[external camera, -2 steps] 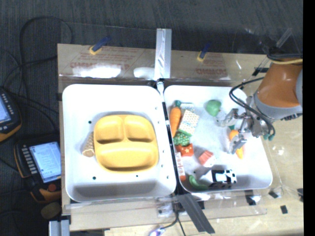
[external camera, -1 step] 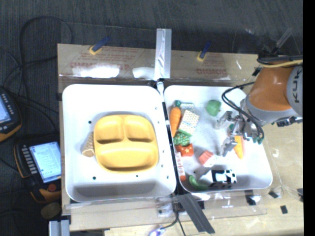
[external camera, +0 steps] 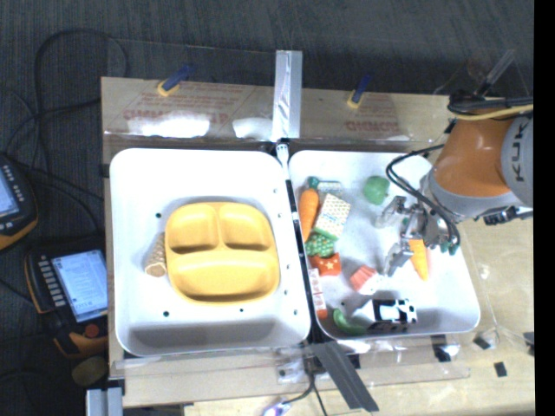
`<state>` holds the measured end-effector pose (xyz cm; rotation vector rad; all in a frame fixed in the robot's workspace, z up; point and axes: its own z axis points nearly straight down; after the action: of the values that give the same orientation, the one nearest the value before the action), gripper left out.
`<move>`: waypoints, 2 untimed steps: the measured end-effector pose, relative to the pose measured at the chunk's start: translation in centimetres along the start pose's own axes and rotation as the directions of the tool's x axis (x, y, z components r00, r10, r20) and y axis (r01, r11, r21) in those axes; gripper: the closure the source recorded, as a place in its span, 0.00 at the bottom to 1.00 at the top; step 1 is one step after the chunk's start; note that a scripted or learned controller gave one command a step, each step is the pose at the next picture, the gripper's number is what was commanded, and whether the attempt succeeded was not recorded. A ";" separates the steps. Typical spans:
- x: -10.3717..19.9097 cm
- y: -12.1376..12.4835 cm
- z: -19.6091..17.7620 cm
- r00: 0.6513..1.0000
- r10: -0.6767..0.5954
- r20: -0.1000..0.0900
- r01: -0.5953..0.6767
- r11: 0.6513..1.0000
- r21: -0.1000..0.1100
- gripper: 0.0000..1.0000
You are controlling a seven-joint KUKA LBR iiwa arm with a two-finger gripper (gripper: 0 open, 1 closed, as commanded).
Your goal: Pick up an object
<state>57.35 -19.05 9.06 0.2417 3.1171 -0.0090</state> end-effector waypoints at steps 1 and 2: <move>5.3 -4.4 -0.2 1.000 0.020 0.003 -0.020 1.000 0.001 0.00; 2.6 -0.9 -0.1 1.000 -0.015 0.000 0.015 1.000 -0.001 0.00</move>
<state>54.66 -19.59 9.08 0.2189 3.1184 -0.0080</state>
